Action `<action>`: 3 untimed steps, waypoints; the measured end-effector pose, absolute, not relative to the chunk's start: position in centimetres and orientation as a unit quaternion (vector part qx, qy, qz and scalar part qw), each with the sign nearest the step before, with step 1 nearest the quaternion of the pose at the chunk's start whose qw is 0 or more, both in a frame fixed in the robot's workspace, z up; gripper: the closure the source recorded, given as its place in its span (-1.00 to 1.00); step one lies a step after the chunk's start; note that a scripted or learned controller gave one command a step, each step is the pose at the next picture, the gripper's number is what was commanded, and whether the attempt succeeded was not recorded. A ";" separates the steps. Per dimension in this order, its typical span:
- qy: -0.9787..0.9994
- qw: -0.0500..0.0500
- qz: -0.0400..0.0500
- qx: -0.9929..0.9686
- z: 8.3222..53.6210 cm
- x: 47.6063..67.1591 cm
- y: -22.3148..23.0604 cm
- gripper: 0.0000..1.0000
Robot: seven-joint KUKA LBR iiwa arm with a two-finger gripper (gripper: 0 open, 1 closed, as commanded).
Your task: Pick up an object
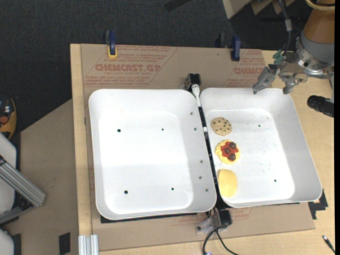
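The gripper (276, 83) is hanging over the far rim of the right bin (297, 142), fingers spread wide apart and gripping nothing. Well apart from it, three items are lying in a column along that bin's left wall: a chocolate-chip cookie (221, 125) farthest back, a fruit tart (228, 151) in the middle, and a plain yellow piece (228, 183) nearest. Nothing is sitting between gripper and items. The left bin (101, 153) is lying alongside.

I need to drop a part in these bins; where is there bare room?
The left bin is bare white floor. In the right bin, the stretch right of the cookie, tart and yellow disc is bare. Those three crowd its left wall. The gripper hangs over its far rim.
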State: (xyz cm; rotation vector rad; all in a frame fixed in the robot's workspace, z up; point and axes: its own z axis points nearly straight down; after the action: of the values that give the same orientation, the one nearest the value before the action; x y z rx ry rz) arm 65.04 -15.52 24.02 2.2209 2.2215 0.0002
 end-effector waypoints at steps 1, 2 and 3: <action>0.705 -0.002 -0.003 0.709 16.1 65.5 -22.8 -1.00; 0.711 -0.003 0.001 0.703 16.5 62.9 -9.2 -1.00; 0.705 -0.001 0.001 0.709 8.4 54.9 -9.9 -1.00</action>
State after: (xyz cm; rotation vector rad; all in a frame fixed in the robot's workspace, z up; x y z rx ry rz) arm 54.89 -9.89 8.37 2.2296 2.2158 0.0039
